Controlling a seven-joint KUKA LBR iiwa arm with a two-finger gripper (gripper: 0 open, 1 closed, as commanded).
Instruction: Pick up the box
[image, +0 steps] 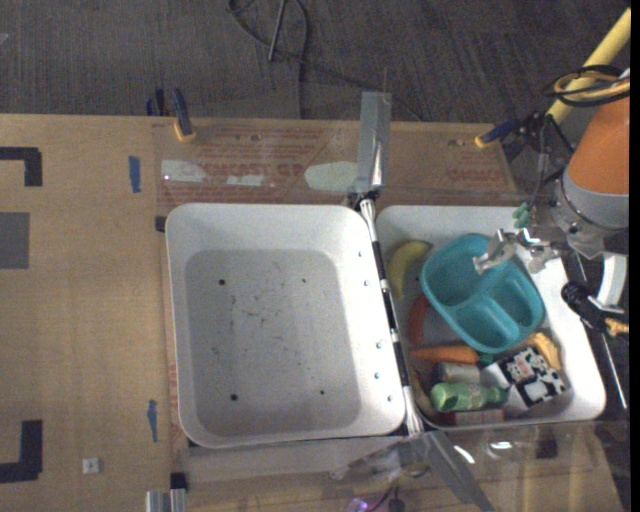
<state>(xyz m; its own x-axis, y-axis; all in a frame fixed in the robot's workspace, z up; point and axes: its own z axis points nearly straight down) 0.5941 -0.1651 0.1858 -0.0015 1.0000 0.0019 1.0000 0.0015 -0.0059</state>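
Box (530, 376), black-and-white, near corner of right bin (590, 395), beside teal bowl (483, 294). Gripper (505, 247) over bowl, opening indiscernible. Descend clear of bowl rim.

Surfaces, bench & bins
Bench (80, 330) matt light wood w/ blue tape bits; bins (190, 240) smooth white plastic, slightly scuffed; teal bowl (480, 300) glossy plastic; gripper (505, 250) bare metal.

Gripper (503, 247): above the right bin (590, 395), at the teal bowl's (482, 295) far rim.
Box (533, 376): near right corner, black-and-white.
Left bin (190, 330): beside it.
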